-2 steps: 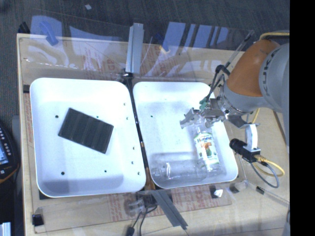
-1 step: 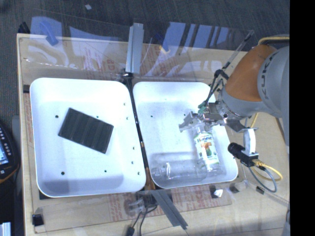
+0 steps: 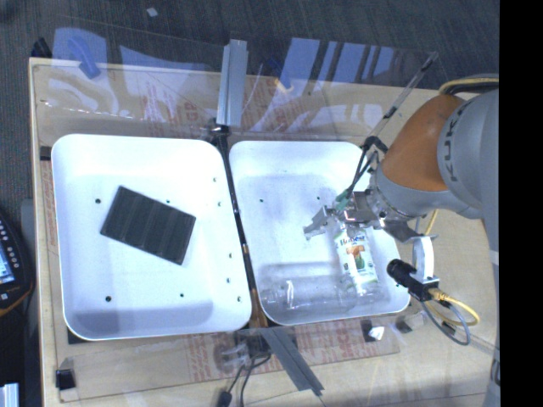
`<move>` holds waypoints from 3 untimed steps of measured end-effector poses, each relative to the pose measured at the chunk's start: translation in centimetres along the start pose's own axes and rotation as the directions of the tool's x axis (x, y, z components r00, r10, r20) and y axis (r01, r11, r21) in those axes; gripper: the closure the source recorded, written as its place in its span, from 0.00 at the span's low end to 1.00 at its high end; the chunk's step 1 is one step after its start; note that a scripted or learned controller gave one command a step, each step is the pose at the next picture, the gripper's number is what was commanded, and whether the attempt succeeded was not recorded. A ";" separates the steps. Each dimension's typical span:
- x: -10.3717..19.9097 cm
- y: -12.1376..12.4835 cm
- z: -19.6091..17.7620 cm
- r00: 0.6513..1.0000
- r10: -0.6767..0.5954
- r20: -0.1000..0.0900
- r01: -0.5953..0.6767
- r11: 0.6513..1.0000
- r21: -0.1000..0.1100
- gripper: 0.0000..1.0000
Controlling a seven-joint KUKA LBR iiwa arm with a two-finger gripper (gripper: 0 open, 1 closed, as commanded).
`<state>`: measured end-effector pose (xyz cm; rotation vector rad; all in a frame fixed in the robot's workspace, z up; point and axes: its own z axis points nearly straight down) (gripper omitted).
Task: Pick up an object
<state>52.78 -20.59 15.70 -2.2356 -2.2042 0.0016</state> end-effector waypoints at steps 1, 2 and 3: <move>0.0 0.0 0.0 1.000 0.001 0.000 -0.001 1.000 0.000 0.00; 6.9 -0.9 6.6 0.985 0.175 0.000 -0.175 0.985 0.000 0.00; 0.9 3.1 0.5 0.974 0.227 -0.001 -0.227 0.974 0.000 0.00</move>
